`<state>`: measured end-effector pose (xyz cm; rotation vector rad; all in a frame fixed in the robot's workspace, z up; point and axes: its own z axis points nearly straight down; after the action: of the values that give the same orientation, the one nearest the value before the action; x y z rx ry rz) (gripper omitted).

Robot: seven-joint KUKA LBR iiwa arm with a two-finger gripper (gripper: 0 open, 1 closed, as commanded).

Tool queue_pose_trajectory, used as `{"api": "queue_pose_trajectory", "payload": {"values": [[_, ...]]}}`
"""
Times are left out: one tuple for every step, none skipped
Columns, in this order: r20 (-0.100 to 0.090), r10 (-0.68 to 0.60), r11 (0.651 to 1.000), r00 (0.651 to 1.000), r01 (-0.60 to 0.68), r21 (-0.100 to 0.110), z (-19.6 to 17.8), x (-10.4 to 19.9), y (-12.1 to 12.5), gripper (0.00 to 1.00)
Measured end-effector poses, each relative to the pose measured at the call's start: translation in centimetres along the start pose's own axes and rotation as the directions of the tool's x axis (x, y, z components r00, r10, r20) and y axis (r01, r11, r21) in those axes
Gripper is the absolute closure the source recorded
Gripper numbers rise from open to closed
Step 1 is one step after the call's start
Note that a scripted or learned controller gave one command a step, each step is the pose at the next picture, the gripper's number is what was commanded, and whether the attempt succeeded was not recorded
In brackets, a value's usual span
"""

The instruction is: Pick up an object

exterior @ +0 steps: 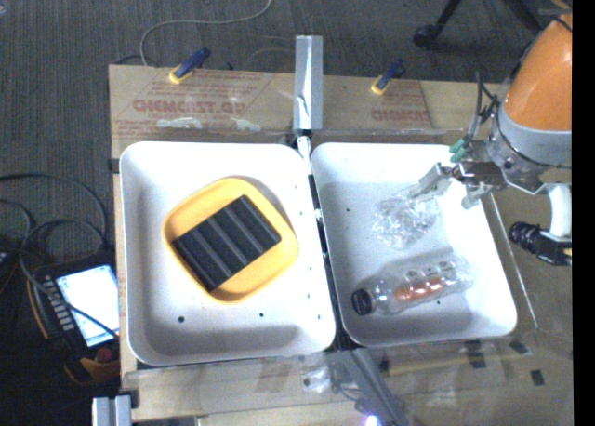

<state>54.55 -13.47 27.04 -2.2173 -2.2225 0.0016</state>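
— What lies before you, biggest first?

— The table (130, 99) carries two bins. The left bin (139, 173) holds a yellow tray (232, 238) with a black ridged insert, lying flat mid-left of the frame. The right bin (493, 312) holds a clear bottle (414, 286) on its side, lower centre-right, and crumpled clear plastic (402, 215) above it.

— And your gripper?

— My gripper (444, 176) hangs at the plastic's upper edge, right of frame; apart or together, I cannot tell. Nothing is visibly held.

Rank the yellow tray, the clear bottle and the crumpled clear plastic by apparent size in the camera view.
1. Yellow tray, clearly largest.
2. Clear bottle.
3. Crumpled clear plastic; its see-through edges blur into the white bin, so its rank against the bottle is unsure.
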Motion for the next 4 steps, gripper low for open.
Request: {"api": "queue_pose_trajectory", "payload": {"values": [[0.002, -0.005, 1.0, 1.0, 0.005, 0.001, 8.5, -3.2, 3.3, 0.0], [0.005, -0.137, 0.99, 0.991, 0.137, -0.013, 17.1, -3.8, 5.1, 0.0], [0.016, -0.269, 0.963, 0.963, 0.269, -0.023, 17.3, -1.9, 3.7, 0.0], [-0.004, -0.048, 0.999, 0.999, 0.048, 0.004, 17.7, -4.5, 9.3, 0.0]]}}
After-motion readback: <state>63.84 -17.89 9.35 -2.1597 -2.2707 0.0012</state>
